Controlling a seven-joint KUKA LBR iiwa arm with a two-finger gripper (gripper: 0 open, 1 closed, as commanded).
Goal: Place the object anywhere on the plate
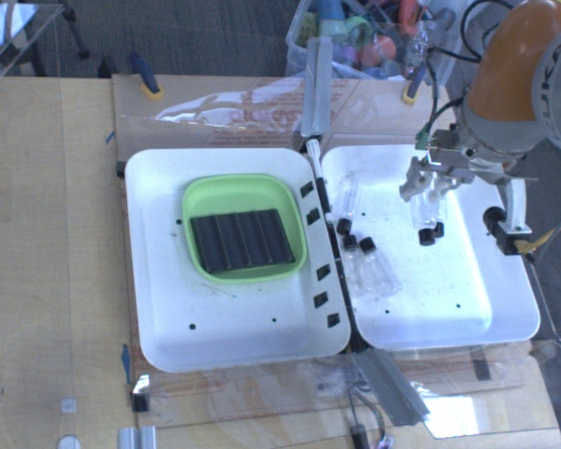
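A dark grey ridged slab [241, 239] lies flat inside the green plate [243, 191], which sits in the left bin [159, 279]. My gripper [427, 221] hangs over the upper middle of the right bin [486, 297], well to the right of the plate and apart from the slab. A small black piece [427, 236] shows at the gripper's lower end; I cannot tell whether it belongs to the gripper or is a loose thing.
Small clear pieces with black caps [354, 235] and a clear plastic piece [376, 275] lie in the right bin's left part. A divider with black clips [320, 251] separates the bins. A crate of colourful items [374, 17] stands behind.
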